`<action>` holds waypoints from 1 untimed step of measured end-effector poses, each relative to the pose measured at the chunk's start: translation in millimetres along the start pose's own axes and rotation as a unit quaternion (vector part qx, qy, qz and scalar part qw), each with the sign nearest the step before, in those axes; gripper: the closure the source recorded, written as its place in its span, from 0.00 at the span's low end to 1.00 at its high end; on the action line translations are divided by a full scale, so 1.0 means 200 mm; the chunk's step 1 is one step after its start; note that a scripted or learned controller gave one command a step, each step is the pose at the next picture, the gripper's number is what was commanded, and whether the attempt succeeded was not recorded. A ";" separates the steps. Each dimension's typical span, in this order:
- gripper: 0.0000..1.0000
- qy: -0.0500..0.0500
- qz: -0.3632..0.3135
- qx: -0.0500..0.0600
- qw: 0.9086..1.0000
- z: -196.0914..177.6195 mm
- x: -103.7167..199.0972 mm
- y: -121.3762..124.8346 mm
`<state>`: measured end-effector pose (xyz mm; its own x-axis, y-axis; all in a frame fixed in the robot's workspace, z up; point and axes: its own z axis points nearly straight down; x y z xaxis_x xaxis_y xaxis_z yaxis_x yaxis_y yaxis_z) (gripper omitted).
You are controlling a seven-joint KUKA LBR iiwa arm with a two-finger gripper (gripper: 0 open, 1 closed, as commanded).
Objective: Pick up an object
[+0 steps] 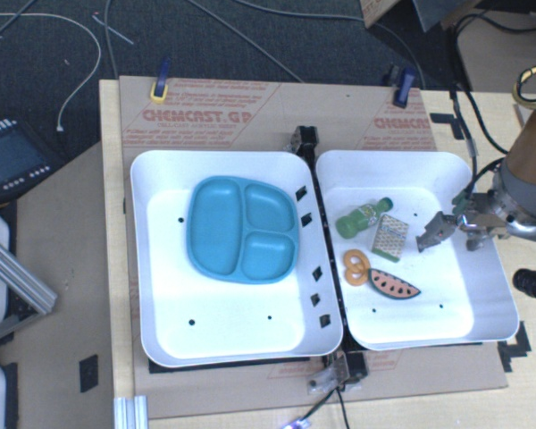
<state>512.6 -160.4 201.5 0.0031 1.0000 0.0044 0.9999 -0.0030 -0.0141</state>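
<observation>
Nearest the bottom of the frame, in the right bin (482, 315), lies the watermelon slice (394, 285), flat on the floor with its long axis running from upper left to lower right and its curved rind toward the bottom edge. Just up and left of it, touching or nearly so, sits the small pretzel (355, 267).

A little further up is the speckled sponge (390, 237), a flat block tilted slightly, its long axis nearly up-and-down in the frame. Leaning against its upper left corner is the green bottle (363, 218), lying on its side, long axis running left to right with a slight rise, cap end toward the upper right. These four cluster in the left half of the bin, I judge because they were simply dropped there for picking.

My gripper (447, 226) hangs at mid-right of the frame, inside the bin, near the sponge but apart from it. My fingers (431, 233) are spread, with nothing between them. I judge the sponge or the bottle the likeliest target, being closest.

In the left bin (156, 266) rests a blue divided plate (243, 229), well away from my reach.
</observation>
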 end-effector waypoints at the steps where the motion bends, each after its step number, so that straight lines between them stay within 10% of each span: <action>1: 0.00 -0.001 -0.002 -0.006 1.000 -0.03 0.00 0.01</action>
<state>515.6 -160.2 207.6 -0.0004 1.0000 0.0017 1.0000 0.0004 -0.0014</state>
